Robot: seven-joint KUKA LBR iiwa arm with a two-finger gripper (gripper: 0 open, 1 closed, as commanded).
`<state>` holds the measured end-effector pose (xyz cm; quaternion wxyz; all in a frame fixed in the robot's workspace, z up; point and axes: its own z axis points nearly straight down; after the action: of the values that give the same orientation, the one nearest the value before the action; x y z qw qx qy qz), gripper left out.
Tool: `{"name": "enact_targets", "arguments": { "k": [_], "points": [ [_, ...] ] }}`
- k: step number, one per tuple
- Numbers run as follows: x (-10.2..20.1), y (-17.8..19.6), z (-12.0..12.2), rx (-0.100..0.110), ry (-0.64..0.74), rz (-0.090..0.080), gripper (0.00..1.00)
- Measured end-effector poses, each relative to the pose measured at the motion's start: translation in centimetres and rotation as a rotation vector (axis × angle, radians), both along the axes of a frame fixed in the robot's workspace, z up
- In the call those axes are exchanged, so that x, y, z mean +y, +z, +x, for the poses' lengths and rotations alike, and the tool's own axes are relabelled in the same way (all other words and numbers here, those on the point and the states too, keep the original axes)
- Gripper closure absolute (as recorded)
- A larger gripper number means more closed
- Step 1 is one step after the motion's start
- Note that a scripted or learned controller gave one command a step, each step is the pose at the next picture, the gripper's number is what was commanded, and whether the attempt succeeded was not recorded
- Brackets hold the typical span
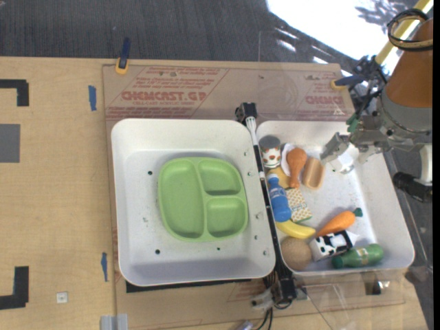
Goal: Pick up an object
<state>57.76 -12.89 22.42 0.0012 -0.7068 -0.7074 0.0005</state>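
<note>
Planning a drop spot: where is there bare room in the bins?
Free: left bin floor around the green tray, and the right bin's strip past the carrot. Crowded: along the divider, from chicken leg to banana.

Pale wooden bench (55, 205), dark grey floor (172, 12) beyond, bright light patch (323, 5) upper right

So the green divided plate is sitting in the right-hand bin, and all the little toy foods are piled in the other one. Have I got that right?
Not quite. The camera view shows the green divided plate lying in the left bin, not the right. The toy foods, such as the carrot and banana, are piled in the right bin.
</note>
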Motion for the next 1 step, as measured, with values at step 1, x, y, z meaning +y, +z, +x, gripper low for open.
{"name": "enact_targets", "arguments": {
  "k": [1],
  "points": [
    [-1.01, -11.9, -5.02, -0.024, 0.404, -0.009, 0.0]
  ]
}}
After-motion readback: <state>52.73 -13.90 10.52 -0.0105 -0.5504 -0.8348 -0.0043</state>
